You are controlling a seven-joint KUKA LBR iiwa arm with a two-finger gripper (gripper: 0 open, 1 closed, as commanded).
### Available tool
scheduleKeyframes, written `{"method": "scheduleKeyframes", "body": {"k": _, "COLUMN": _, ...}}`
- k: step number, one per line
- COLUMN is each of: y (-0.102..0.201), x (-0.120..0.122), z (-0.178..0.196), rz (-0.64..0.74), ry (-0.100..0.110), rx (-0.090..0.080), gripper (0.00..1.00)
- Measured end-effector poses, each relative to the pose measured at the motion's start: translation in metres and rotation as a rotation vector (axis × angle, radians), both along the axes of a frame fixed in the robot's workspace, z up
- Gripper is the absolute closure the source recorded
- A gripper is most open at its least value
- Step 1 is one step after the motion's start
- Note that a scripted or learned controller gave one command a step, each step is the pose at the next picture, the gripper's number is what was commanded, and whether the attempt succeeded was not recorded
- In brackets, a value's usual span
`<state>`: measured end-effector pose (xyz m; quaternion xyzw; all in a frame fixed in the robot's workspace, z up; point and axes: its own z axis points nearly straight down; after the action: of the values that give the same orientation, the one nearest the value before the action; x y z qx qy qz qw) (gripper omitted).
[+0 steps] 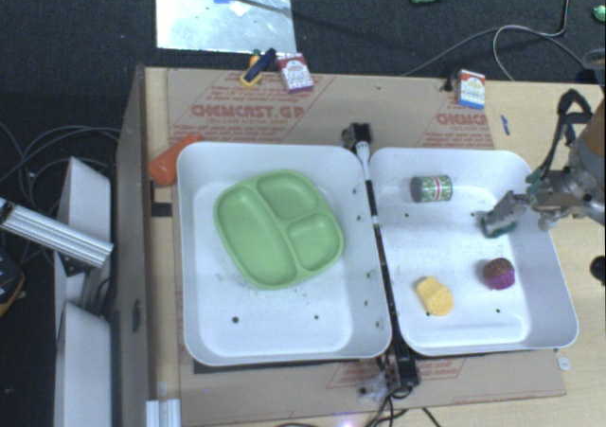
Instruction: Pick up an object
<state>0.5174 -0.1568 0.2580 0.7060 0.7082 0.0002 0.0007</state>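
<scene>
A: Nearest the camera, in the right bin (544, 326): yellow ridged piece (435, 295) near the front, purple round item (499, 273) to its right, well apart.

B: Noted. Behind those?

A: Gripper (496, 219) low over the same bin, reaching in from the right edge, just above and behind the purple item. Nothing seen between the fingers; spread or pressed together, cannot tell.

B: Farther back?

A: Small can (432, 189) lying on its side near the back wall, clear of the gripper.

B: Left bin (204, 321)?

A: Green divided tray (277, 227), flat in the middle. Beyond the bins, on the cardboard: two small cartons (296, 73) (471, 89), an orange piece (164, 164) at the left corner.
</scene>
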Motion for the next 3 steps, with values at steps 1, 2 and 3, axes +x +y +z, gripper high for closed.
{"method": "scheduleKeyframes", "body": {"k": 1, "y": -0.037, "x": 0.009, "z": -0.1, "rz": -0.002, "ry": 0.003, "rx": 0.001, "gripper": 0.0}}
{"method": "scheduleKeyframes", "body": {"k": 2, "y": -0.05, "x": -0.006, "z": -0.174, "rz": -0.002, "ry": -0.001, "rx": 0.0, "gripper": 0.0}}
{"method": "scheduleKeyframes", "body": {"k": 3, "y": -0.05, "x": -0.005, "z": -0.163, "rz": -0.001, "ry": -0.003, "rx": 0.0, "gripper": 1.0}}
